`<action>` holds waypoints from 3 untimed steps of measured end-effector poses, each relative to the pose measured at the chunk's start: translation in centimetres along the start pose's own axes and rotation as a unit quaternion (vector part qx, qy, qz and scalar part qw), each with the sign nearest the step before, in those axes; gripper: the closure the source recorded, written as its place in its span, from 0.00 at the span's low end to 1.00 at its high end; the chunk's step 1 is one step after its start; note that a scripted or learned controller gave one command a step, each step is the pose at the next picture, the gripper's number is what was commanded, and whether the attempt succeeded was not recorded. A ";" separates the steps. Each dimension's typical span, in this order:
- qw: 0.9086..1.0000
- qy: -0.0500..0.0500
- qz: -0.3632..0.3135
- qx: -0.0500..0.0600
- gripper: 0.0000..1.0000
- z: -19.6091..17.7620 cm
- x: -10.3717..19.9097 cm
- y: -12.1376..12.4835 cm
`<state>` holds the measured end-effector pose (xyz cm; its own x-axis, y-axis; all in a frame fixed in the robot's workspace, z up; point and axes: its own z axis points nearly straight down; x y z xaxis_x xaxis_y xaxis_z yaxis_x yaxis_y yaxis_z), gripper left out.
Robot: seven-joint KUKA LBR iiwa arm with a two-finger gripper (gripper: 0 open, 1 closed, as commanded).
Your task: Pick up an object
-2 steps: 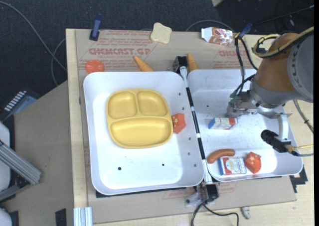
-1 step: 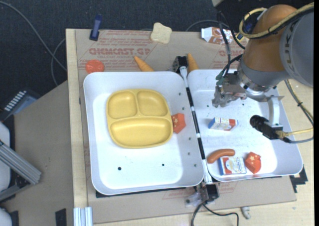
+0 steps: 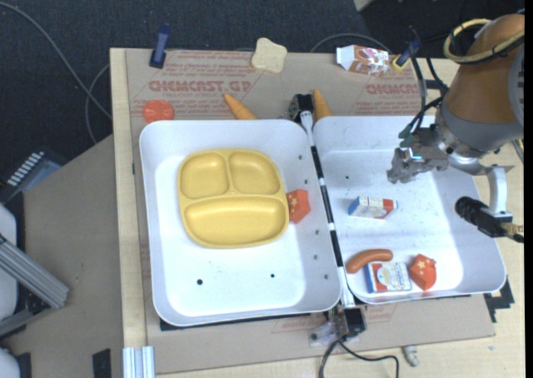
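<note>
My gripper hangs over the upper middle of the right bin, pointing down, with the grey arm and its orange band behind it at the right. Just below and to its left lies a small white carton with red and blue print. Near the bin's front edge are a sausage, a flat red and white packet and a red strawberry-like piece. The gripper is apart from all of them and nothing shows between its fingers.
The left bin holds a yellow divided plate and a small red-orange piece by its right wall. Behind the bins on the cardboard lie a bread slice, a carrot, an orange lid, a blue clip and a small carton.
</note>
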<state>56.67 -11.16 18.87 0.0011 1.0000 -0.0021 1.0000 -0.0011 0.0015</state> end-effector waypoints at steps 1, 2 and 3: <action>1.000 0.000 0.000 0.000 0.00 0.0 0.1 0.0; 1.000 0.001 0.000 0.002 0.00 8.6 -2.6 0.6; 1.000 0.002 0.000 0.002 0.00 10.5 -2.1 0.3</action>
<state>56.96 -13.32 8.43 0.0009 1.0000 0.0010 1.0000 -0.0009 -0.0025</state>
